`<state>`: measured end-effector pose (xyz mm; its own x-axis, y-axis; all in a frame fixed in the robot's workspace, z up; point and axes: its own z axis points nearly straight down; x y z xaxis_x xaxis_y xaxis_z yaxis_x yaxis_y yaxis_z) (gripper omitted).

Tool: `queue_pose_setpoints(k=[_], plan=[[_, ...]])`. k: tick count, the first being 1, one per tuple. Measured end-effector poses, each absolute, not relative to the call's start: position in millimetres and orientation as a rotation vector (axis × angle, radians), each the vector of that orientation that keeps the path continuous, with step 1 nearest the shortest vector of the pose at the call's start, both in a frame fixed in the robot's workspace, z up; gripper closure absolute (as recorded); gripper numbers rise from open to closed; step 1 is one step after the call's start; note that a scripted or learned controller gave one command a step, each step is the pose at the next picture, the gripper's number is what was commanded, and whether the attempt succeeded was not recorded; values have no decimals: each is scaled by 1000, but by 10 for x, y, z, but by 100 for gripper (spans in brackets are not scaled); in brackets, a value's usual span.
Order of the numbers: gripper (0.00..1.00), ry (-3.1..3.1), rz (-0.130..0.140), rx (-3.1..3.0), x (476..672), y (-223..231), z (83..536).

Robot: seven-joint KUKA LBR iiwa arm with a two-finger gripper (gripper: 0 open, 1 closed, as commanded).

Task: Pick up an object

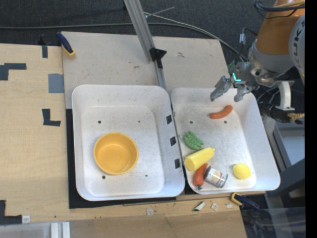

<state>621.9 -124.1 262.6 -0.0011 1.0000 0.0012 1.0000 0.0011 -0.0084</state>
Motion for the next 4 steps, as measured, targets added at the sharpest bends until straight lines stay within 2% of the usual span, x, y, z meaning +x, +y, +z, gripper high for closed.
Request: queue_pose_setpoints(k=[1, 2, 3, 4], plan=[[0, -2222, 2, -2218, 6230, -1241, 2660], [0, -2217, 12, -2217, 6208, -1341, 2079], [0, -2216, 13, -2216, 6098, -1382, 1463], [0, -2219, 10, -2216, 6074, -1372, 891]])
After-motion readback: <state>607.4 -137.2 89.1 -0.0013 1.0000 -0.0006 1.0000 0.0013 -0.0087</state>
